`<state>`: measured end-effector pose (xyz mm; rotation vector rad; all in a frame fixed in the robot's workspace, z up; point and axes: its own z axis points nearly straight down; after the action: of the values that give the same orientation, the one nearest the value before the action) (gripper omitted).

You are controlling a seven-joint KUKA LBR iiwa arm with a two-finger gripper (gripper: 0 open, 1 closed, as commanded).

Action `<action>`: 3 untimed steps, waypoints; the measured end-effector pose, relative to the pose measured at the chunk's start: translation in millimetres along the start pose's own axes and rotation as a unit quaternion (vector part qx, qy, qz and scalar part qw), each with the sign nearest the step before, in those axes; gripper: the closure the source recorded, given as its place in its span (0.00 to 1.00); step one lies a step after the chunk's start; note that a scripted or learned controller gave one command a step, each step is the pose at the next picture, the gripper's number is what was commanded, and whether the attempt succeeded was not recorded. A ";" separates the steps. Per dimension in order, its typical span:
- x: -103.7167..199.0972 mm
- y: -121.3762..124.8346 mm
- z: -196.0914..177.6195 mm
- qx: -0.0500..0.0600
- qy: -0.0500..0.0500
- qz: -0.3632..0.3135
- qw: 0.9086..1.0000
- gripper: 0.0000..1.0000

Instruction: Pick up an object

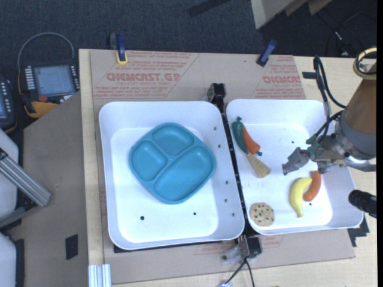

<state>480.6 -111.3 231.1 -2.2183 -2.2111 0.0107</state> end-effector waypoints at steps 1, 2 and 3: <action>0.2 2.4 -5.3 -0.006 -0.001 -0.002 1.000 0.00; 4.7 2.1 38.3 -0.002 0.000 -0.001 1.000 0.00; 7.0 8.1 81.4 -0.004 0.000 -0.001 1.000 0.00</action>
<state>487.8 -104.2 149.7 -2.2194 -2.2187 0.0022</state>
